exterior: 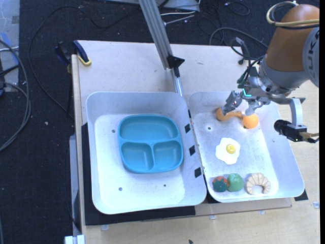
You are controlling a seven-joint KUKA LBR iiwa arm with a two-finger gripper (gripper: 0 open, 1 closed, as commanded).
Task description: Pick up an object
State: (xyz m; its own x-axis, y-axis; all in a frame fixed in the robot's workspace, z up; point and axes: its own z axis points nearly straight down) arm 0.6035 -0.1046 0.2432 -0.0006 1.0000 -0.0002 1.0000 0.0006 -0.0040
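Several toy foods lie in the right bin [277, 156]. An orange curved piece [227, 115] and an orange ball [250, 121] sit at its far end. A fried egg [228, 150] rests mid-bin. At the near edge are a green and red vegetable [227, 183] and a croissant [258, 183]. My gripper [242, 105] hovers just above the two orange items, fingers spread apart, open, with nothing between them.
The left bin [101, 187] holds a blue three-compartment tray [151, 142]. A slanted metal pole [158, 29] ends at the bins' far junction. A black device on a bracket [289, 128] juts out past the right bin's rim.
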